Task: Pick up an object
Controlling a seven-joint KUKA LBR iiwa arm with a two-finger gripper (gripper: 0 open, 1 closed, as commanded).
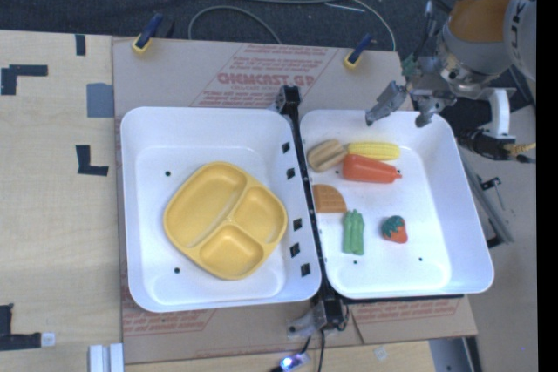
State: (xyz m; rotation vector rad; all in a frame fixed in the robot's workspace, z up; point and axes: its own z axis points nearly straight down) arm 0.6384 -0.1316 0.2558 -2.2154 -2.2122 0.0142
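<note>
Gripper point(403, 107) of the grey arm with the orange band hangs over the far edge of the right shallow white bin point(462, 213), its two dark fingers spread apart and nothing between them. It is apart from all the toys, a little above and to the right of the yellow plastic corn cob point(374, 151).

In the right bin, the corn cob lies near the far wall, and the orange plastic carrot point(371, 170) lies just beside it on the near side, seeming to touch it. A tan toy hot dog bun point(326, 154) lies at their left, near the wall between the bins. Lower in the bin there is a brown bread-like piece point(329, 199), a green toy vegetable point(352, 232) just beside it, and a small red and green strawberry toy point(394, 228) a little apart at the right.

The left shallow white bin point(144, 213) holds a yellow plastic plate with three compartments point(225, 219), lying flat in the middle.
</note>
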